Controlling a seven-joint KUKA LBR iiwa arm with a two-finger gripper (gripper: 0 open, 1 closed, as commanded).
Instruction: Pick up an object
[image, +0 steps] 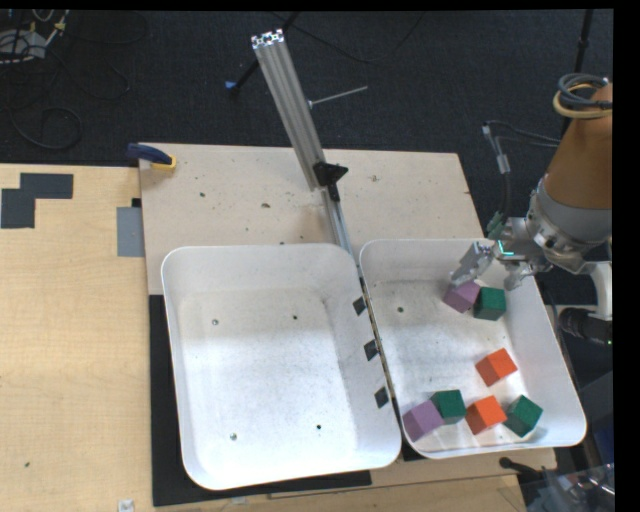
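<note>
Pale plywood surface (250, 195) under two shallow white bins, side by side. Left bin (190, 300) larger in view, floor speckled with dark marks. Right bin (560, 360) holding all the blocks. Slanted aluminium rail (290, 100) rising from between the bins toward the top of view, checkered tip. Small blue-and-yellow clamp (150, 155) at the surface's far left corner.

Grey arm with orange band (585, 150) reaching in from the right, wrist over the right bin's far right corner. End effector (490, 268) low over the bin's upper part, fingers spread apart, one light finger (470, 265) angled down toward the purple block. Nothing visibly between the fingers; no grip on either block.

Blocks, upper pair: purple block (462, 296) just below the left finger, touching or nearly touching it, cannot tell which. Green block (490, 303) just beside the purple one on its right, the two touching.

Mid bin: orange block (496, 366) alone, well apart from the upper pair.

Near edge cluster, left to right: second purple block (422, 417) close to the bin's near left corner; small green block (449, 404) touching it; second orange block (486, 413) just beside that; third green block (523, 415) by the near right rim.
</note>
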